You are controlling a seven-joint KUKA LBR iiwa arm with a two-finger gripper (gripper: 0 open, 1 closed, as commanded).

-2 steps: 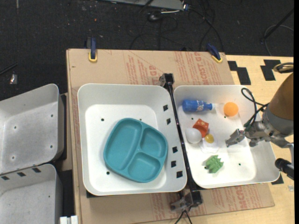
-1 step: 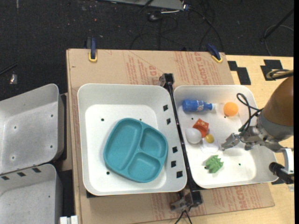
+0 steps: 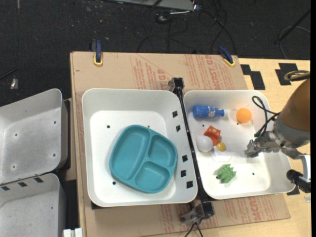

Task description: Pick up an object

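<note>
**Arm low at the right bin's edge, objects loose on the floor**

The left bin (image 3: 94,105) holds a teal divided plate (image 3: 143,158). In the right bin (image 3: 261,184) lie a blue bottle (image 3: 208,112), a white ball (image 3: 204,143), a red packet (image 3: 212,133), a small yellow piece (image 3: 221,146), a green toy (image 3: 226,173) and an orange ball (image 3: 243,115), all apart from the gripper (image 3: 253,149). It sits low near the bin's right side; whether its fingers are spread or closed cannot be told.
</note>
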